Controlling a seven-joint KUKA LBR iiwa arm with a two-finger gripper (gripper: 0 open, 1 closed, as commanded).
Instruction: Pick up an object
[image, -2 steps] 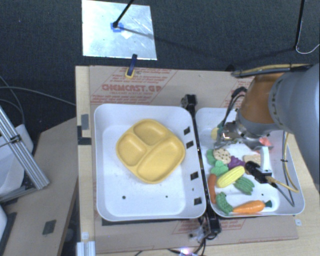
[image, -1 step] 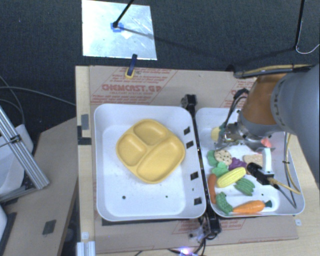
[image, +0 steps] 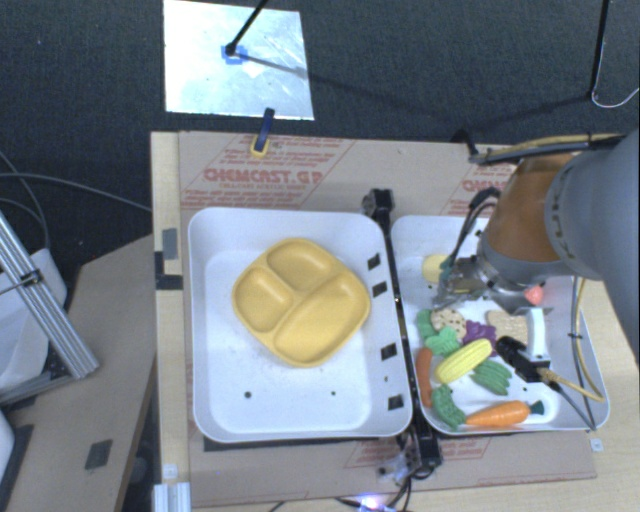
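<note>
We log: two-finger gripper (image: 447, 291), grip unreadable to us, above toy food in right white bin (image: 583, 415); yellow plastic corn cob (image: 464, 360); orange carrot (image: 496, 413); yellow three-compartment plate (image: 300, 300) in left white bin (image: 215, 400).

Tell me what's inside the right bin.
The right bin holds toy food: a corn cob, a carrot, green pieces and grapes. The arm covers its upper part.

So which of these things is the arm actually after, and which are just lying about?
Job in hand:
two-finger gripper
right white bin
yellow plastic corn cob
orange plastic carrot

Lying about:
yellow three-compartment plate
left white bin
</note>
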